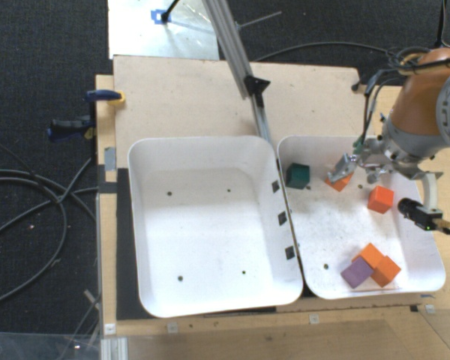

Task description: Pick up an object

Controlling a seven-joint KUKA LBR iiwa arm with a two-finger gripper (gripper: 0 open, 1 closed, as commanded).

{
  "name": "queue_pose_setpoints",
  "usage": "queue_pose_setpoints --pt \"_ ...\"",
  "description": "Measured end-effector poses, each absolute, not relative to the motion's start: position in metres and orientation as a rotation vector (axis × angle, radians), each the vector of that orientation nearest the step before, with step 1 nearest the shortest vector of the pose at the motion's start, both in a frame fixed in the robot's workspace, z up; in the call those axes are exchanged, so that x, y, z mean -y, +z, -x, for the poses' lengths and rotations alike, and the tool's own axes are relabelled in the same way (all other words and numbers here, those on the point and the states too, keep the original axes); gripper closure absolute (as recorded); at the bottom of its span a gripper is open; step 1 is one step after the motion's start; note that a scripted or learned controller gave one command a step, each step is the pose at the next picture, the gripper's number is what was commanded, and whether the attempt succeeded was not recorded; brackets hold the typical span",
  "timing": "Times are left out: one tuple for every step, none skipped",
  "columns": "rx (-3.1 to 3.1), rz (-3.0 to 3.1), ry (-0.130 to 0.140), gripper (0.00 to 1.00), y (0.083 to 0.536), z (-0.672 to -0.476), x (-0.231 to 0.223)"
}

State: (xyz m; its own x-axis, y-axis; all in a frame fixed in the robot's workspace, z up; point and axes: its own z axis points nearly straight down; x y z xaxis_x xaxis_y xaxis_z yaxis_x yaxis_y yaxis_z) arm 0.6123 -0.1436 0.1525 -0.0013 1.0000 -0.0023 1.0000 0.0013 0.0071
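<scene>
The grey arm with its orange band [429,100] runs off the right edge, so its upper length is cut away. Its end effector [346,168] partly covers a small orange block [339,181] at the far side of the right white bin [427,272]; the metal fingers are too small and blurred to tell whether they grip that block or merely hang over it.

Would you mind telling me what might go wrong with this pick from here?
1. The gripper sits over a small orange piece near the back wall of the right bin; a shallow or off-centre grip may let it slip.
2. The green block lies close beside it and might get nudged.
3. The orange cube lies near the wrist, so a sweep could knock it.
</scene>
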Motion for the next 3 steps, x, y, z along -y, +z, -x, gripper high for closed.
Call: queue_pose_setpoints --pt "-2.233 -2.216 -0.006 0.00 0.089 -0.686 0.128" --pt "-2.216 -2.221 -0.002 0.00 0.091 -0.664 0.185" --pt "-2.229 -2.213 0.001 0.00 0.091 -0.639 0.131"
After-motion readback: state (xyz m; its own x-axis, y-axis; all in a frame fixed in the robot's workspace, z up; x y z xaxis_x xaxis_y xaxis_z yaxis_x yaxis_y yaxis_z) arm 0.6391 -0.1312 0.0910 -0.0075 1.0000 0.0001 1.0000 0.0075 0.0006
